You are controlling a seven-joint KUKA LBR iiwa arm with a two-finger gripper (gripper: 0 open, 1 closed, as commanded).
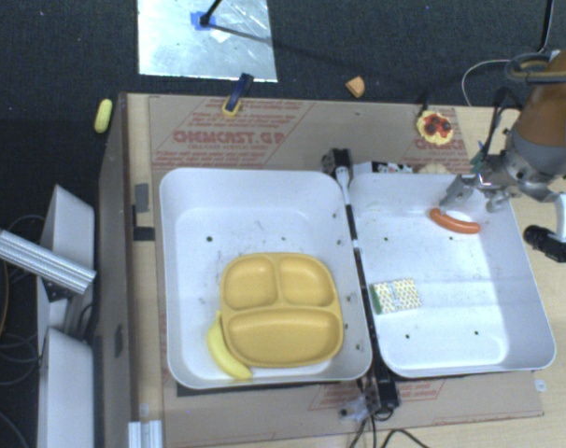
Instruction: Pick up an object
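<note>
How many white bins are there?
2. The left white bin holds a yellow divided plate and a banana. The right white bin holds a hot dog and a small patterned packet. Nothing seems hidden.

Both bins, left (185, 250) and right (507, 287), looked like smooth white plastic, faintly scuffed and speckled. The yellow divided tray (281, 308) in the left bin had a smooth, softly glossy plastic look, as did the banana (225, 355) beside it. The sausage (454, 220) in the right bin shone slightly. Under the bins lay matt brown printed cardboard (232, 129). On the far floor, dark rough carpet (49, 45) carried a shiny, wrinkled metallic sheet (208, 28).
</note>
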